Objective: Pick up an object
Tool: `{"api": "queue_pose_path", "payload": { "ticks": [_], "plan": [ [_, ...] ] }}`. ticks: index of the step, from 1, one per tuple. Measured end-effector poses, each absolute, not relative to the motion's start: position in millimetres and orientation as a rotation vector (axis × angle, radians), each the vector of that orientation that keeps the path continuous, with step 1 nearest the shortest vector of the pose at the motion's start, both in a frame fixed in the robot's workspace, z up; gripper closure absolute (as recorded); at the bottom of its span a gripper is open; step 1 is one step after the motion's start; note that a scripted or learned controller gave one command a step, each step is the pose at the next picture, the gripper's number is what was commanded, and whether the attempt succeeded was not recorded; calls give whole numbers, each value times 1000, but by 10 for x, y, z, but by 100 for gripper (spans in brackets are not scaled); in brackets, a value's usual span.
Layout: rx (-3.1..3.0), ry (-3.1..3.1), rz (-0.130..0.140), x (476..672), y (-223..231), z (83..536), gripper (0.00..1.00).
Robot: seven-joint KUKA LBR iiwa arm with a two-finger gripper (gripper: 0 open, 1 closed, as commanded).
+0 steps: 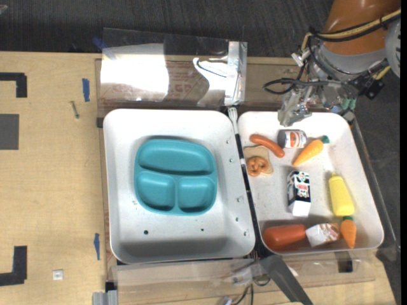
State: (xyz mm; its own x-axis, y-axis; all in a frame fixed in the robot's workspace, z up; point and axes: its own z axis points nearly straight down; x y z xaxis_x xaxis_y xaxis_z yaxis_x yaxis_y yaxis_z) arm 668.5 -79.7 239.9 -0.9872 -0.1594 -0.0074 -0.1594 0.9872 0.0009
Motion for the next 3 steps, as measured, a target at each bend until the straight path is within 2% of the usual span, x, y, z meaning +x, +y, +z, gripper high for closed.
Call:
{"api": "queue_pose_path", "payload": {
  "ticks": [1, 2, 3],
  "plan": [
    [-65, 3128, 2, 6688, -391, 2689, 100],
    [55, 3130, 3, 6674, -44, 2745, 100],
    [-60, 3137, 2, 6078, 91, 2444, 100]
  ]
}}
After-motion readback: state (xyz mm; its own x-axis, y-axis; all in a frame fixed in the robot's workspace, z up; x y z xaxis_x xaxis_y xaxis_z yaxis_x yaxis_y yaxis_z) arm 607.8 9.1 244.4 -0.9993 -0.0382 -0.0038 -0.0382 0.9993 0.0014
